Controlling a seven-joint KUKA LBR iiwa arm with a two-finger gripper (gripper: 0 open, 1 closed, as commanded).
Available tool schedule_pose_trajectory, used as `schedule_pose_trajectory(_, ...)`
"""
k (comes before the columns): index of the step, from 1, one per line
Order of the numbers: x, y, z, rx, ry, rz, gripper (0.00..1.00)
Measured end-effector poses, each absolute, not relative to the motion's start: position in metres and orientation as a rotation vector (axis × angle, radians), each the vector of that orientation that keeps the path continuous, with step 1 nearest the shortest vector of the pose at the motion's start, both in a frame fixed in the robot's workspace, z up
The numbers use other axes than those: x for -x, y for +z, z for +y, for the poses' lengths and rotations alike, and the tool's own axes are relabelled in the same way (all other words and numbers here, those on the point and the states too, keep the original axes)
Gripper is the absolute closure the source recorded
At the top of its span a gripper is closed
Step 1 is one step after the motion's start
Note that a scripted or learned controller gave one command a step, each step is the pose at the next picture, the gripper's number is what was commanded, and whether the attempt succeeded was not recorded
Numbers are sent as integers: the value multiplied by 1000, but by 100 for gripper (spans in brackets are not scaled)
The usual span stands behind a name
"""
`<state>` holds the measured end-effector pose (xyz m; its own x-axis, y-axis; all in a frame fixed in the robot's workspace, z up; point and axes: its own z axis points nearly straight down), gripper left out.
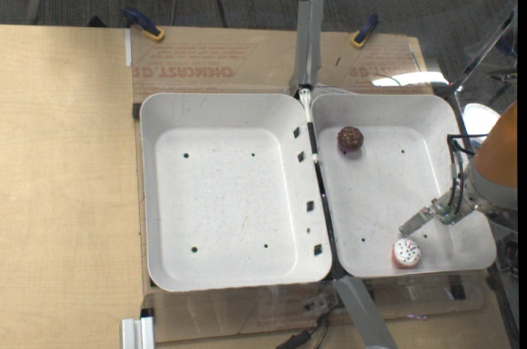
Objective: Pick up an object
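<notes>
While the arm reaches in from the right, the scene reads as follows.

Right bin (387,113): shallow white plastic tray with rounded corners and a smooth floor marked by a few small dark dots.
Left bin (165,174): same moulded white shape, set just beside the right one, with a dark strip between them.
Brown ball (350,138): small, round, rough-looking and dark reddish-brown, lying near the far left corner of the right bin.
Speckled ball (406,253): small, round and white with tiny coloured flecks, near the front wall of the right bin.
Gripper (412,225): slim grey metal, slanting down to the left over the right bin floor, its tip just above the speckled ball; I cannot tell how far it is spread, and nothing shows between its tips.
Arm (502,154): orange band at the right edge.
Tabletop (66,174): pale, smooth wood grain, with flat brown cardboard (214,67) under the bins.
</notes>
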<state>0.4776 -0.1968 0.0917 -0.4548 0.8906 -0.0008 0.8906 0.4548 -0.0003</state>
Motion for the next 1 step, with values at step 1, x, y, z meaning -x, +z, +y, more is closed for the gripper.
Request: schedule_pose_trajectory(1,-479,92,-140,-825,2,3030,0)
